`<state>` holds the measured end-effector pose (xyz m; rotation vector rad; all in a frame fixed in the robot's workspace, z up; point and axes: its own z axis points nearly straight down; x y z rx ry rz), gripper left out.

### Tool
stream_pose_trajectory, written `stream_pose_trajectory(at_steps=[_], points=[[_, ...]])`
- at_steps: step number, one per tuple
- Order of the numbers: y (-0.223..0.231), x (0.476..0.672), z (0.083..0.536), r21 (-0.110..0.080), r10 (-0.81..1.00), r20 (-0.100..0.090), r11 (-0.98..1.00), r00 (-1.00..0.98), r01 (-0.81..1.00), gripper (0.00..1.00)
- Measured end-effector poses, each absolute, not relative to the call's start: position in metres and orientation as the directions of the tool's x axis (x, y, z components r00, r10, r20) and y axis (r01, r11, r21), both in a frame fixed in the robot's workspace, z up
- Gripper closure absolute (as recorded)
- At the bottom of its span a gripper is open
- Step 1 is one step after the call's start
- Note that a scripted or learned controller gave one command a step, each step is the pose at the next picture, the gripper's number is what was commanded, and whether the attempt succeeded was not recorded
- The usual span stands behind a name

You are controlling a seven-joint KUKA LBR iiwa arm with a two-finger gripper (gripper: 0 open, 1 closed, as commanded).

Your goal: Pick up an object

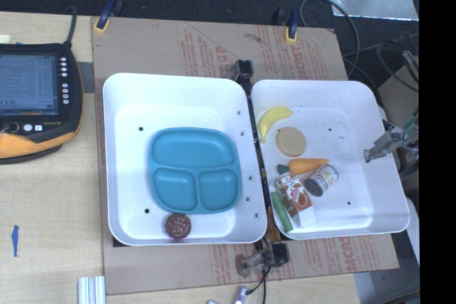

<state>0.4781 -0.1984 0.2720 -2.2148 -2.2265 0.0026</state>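
Yellow banana (273, 120), cookie (291, 142), carrot (308, 166) clustered, jaws' state unclear at bin rim (388, 153).

Banana (273, 119), cookie (291, 142), carrot (308, 166) in right bin (356, 100)

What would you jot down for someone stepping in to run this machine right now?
Gripper: at the right bin's right rim, holding nothing; whether its fingers are open is unclear.
Right bin: banana, round tan disc, carrot, small can, carton, all clustered toward its left side.
Left bin: blue divided tray, dark round item in front of it.
Done: nothing picked up.
Left: grasp and lift one object.
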Motion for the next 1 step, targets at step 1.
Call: stream_pose_trajectory(at_steps=[1], points=[[-0.1388,0.476,0.1555,-0.004,1.0,0.0,0.007,-0.007,1.0,0.0]])
